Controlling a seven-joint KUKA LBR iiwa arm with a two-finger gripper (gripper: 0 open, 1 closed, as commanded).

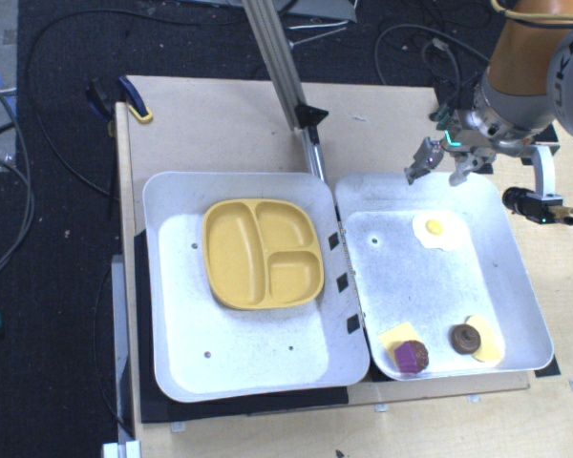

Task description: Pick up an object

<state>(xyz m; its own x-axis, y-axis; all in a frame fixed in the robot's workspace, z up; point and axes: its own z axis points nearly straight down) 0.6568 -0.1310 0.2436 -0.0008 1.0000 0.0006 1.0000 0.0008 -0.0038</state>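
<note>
Step in hand: the approach is being made, judging by the layout; nothing is being carried yet.
Claw: the claw [443,165] is being held above the far rim of the right bin [516,284], its two fingers spread apart with nothing between them.
Arm: the grey arm with its orange band [535,22] is being reached in from the right side of the view.
Things to pick: a fried-egg toy [437,231] is lying in the far part of the right bin, nearest the claw; a purple lump [411,355] is resting on a yellow slice [393,337] at the near rim; a brown round piece [466,339] is sitting on another yellow piece [488,344] just beside it.
Next move: the claw is probably being called on to drop onto the egg toy, which looks flat and hard to pinch.
Other things: a yellow divided plate [264,254] is lying in the left bin [181,351]; a metal pole [279,55] is slanting over the counter [210,127].
In the way: nothing is seen blocking the path down.
</note>
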